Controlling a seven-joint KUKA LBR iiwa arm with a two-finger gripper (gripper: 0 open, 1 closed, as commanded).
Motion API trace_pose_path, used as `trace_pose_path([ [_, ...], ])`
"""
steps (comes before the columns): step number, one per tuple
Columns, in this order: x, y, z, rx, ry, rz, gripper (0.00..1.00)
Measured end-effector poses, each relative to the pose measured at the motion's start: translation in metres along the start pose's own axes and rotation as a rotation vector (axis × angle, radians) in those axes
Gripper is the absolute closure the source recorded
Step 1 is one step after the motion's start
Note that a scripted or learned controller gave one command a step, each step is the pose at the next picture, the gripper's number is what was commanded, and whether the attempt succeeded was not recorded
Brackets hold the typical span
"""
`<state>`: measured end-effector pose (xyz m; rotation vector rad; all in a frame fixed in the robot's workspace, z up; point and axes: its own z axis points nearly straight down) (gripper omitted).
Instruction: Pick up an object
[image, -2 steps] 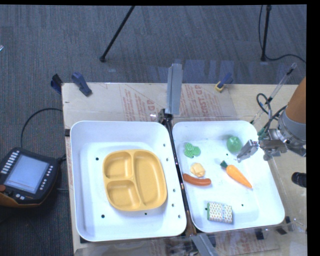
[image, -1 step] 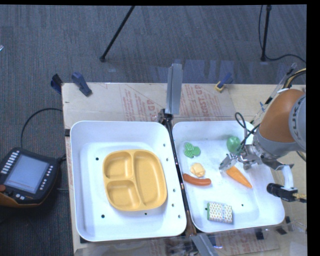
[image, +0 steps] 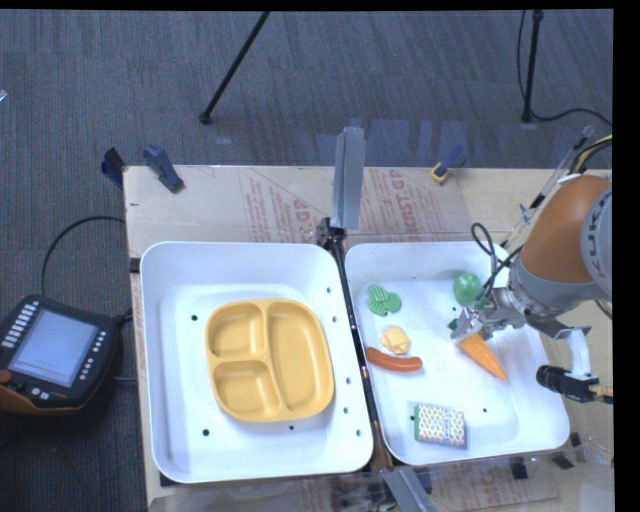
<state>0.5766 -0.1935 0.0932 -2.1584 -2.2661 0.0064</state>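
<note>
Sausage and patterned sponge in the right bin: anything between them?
Nothing: bare white bin floor between sausage and sponge, per the camera view.

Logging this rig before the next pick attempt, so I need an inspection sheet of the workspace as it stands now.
Surface: bench bearing left bin and right bin side by side.
Job's things: in right bin, carrot, sausage, green ball, green leaf piece, pale yellow piece, patterned block.
Clutter: yellow divided plate in left bin.
Grippers: claw low over the carrot's near end; finger state unclear.
Cables: black cable looping by the arm; another runs to the pendant.
Surroundings: clamps on bench edge, tripod legs on carpet.
</note>
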Motion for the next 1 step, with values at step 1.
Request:
trace_pose_path([
  [1, 0.0957, -0.0079, -0.1206, -0.014, -0.005, -0.209, 1.0],
])
